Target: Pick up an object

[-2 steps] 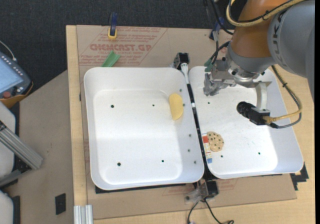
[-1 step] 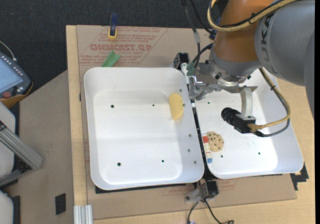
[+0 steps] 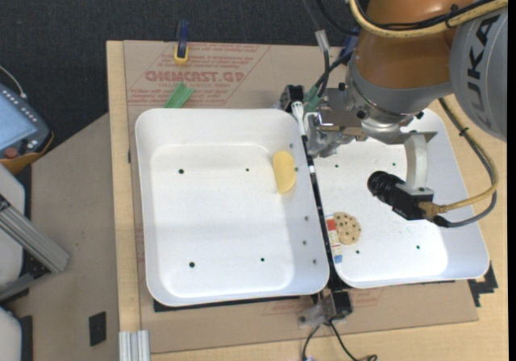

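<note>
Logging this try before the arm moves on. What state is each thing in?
Yellow piece: lying loose in the left bin, near its right wall.
Cookie: lying flat in the right bin, untouched.
Gripper: low over the right bin's top left corner.

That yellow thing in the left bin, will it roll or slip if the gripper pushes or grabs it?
The yellow piece looks smooth and rounded, so it may slip between fingers. It is elongated and lies flat, so it would likely slide rather than roll. It sits close to the left bin's right wall, which could stop it.
</note>
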You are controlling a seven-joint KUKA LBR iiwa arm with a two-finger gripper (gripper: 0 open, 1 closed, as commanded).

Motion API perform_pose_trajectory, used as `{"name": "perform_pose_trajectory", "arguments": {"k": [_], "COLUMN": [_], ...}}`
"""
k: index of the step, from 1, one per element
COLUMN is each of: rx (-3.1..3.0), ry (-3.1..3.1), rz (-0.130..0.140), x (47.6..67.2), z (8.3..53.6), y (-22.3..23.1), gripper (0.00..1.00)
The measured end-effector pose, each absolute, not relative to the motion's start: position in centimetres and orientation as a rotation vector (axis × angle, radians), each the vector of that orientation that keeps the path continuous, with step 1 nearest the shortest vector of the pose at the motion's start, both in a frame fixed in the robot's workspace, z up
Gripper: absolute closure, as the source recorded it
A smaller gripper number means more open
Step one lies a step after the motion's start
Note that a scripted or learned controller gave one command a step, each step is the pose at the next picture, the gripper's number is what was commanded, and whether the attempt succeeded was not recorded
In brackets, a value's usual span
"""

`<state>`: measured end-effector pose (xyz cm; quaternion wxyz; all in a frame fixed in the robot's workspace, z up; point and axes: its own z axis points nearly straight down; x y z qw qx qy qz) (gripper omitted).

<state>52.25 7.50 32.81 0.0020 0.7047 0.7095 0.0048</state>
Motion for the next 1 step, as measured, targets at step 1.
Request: {"name": "perform_pose_trajectory", "arguments": {"k": [1], "rx": [2.214], "ry": [2.226], "rz": [0.006], "x": [50.55], "z": [34.26], "y": [11.06], "gripper": [1.0]}}
